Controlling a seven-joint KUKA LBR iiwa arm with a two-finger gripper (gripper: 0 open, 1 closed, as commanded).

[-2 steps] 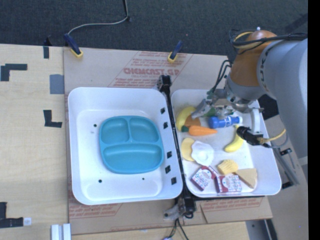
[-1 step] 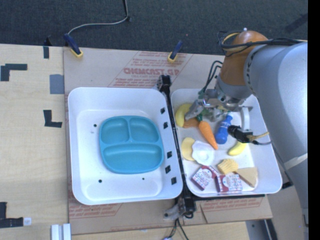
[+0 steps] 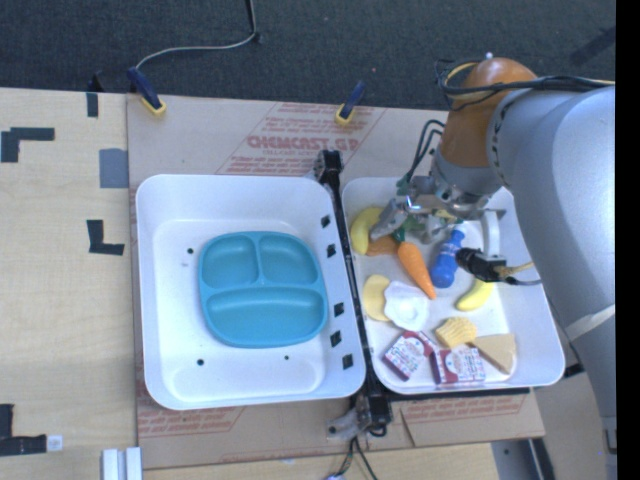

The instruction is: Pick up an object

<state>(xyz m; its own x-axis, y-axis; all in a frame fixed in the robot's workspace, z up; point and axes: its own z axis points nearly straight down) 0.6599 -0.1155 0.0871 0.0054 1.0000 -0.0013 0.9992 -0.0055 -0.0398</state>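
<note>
Obstructed areas: the grey arm [image 3: 560, 158] covers the upper right corner of the right bin [image 3: 545, 363] and runs out of frame at the right edge. Its orange band sits directly above the wrist. The gripper [image 3: 420, 213] is seen at a slant against a cluttered background of toy food, and its metal parts blend with the items beneath. Whether the jaws are apart or together cannot be determined from this view, nor whether anything lies between them.

Right bin contents: a carrot [image 3: 415, 268] lies diagonally just below the gripper, its thick end uppermost and close to the gripper tip. A yellow lemon-shaped piece [image 3: 363, 230] lies just left of the gripper, against the bin's left wall. A blue bottle-like item [image 3: 447, 258] lies just right of the carrot, partly under the wrist hardware. A small green piece near the gripper tip is too obscured to identify. A banana [image 3: 475, 295] lies right of the bottle, beside a black fitting. Lower in the bin: a fried egg [image 3: 405, 308], touching a pale yellow round piece [image 3: 375, 295] on its left; a ridged yellow chip [image 3: 457, 330]; a cheese wedge [image 3: 496, 351]; and two red-and-white packets [image 3: 405, 356] near the front wall. These lower items are well apart from the gripper.

Left bin [image 3: 160, 268]: holds a blue divided plate [image 3: 263, 288], roughly central, three compartments visible.

Surroundings: both bins rest on a cardboard sheet [image 3: 290, 143] fixed by yellow and blue clamps [image 3: 147, 95] at its far edge.
</note>
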